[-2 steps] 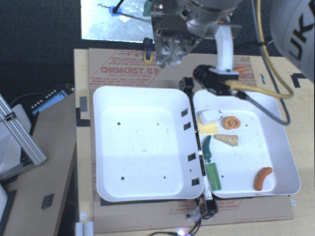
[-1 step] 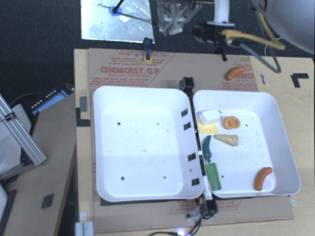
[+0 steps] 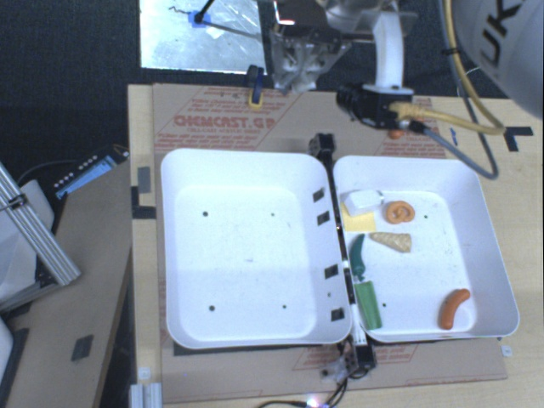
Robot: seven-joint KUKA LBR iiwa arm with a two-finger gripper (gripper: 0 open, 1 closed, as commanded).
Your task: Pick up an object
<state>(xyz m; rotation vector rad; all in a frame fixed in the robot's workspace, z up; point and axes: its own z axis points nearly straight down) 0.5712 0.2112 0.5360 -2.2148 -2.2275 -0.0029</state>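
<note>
My gripper [image 3: 296, 73] hangs high above the bench, past the far edge of the left bin [image 3: 246, 164]. In the right bin [image 3: 476, 194] lie a white block [image 3: 364, 200], a yellow cheese slab [image 3: 359, 222], an orange ring-shaped pastry [image 3: 399, 212], a tan wedge [image 3: 393, 241], a dark green pepper [image 3: 357, 256], a green stick [image 3: 369, 304] and an orange sausage [image 3: 453, 308]. All of them rest on the bin floor, well below and to the right of the gripper.
A black hinge strip [image 3: 333, 228] runs between the two bins. A yellow and blue clamp [image 3: 254, 87] stands on the cardboard at the back. Cables [image 3: 442, 121] trail over the right bin's far rim. An aluminium rail [image 3: 34, 236] lies at the left.
</note>
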